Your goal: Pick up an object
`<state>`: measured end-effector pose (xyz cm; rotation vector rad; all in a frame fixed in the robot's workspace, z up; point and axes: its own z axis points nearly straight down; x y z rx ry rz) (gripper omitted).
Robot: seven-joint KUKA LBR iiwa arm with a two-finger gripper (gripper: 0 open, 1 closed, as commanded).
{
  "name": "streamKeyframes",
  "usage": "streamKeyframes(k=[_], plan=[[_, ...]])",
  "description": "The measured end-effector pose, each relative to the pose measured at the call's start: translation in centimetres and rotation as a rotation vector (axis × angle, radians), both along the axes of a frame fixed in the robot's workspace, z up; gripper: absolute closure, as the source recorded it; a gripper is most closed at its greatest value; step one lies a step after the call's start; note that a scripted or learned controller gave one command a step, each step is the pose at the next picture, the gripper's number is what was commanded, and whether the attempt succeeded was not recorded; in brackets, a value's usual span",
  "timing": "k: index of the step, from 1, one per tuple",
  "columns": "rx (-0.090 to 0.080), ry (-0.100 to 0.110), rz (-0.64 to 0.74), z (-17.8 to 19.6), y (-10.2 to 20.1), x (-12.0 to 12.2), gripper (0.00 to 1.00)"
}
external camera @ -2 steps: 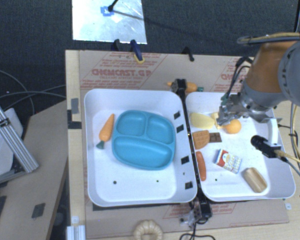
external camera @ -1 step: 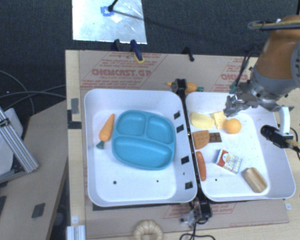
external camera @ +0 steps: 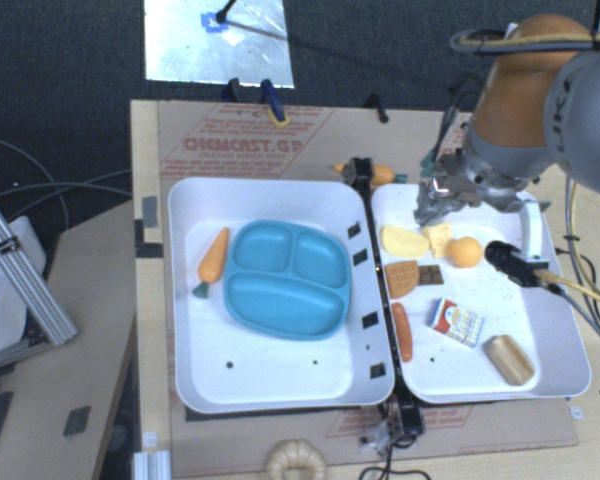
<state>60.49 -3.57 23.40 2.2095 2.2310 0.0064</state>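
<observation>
The gripper (external camera: 435,206) hangs low over the upper left corner of the right-hand white bin (external camera: 570,363), and whether it is spread or pressed together I cannot tell, since the tips blur into the wrist above them. Nothing can be seen caught in it. Just below it lie the likeliest candidates: a pale yellow toy food piece (external camera: 404,240) and a smaller lumpy yellow piece (external camera: 440,238) touching it, with a toy orange (external camera: 466,252) just beside on the right. The pale piece looks like light, stiff, smooth plastic (so probably slippery), best taken across its narrower width, clear of its neighbour; the orange is round and would likely roll out of a pinch. Further out in the same bin are a brown cracker (external camera: 401,278), a red sausage (external camera: 403,331), a small printed box (external camera: 455,321) whose lettering is too small to read, and a bread roll (external camera: 509,358). The left bin (external camera: 195,368) holds a blue divided plate (external camera: 288,278) and a carrot (external camera: 213,255). The cardboard sheet (external camera: 245,145) under the bins, on the table, reads "CHEMCAST GP" in red.
</observation>
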Motion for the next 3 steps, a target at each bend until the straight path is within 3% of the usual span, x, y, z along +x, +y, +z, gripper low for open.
streamKeyframes(k=[1,3], plan=[[0.000,0.001,0.000,-0.5,5.4,1.8,1.00],[-0.002,0.003,-0.009,-1.0,4.1,1.6,1.00]])
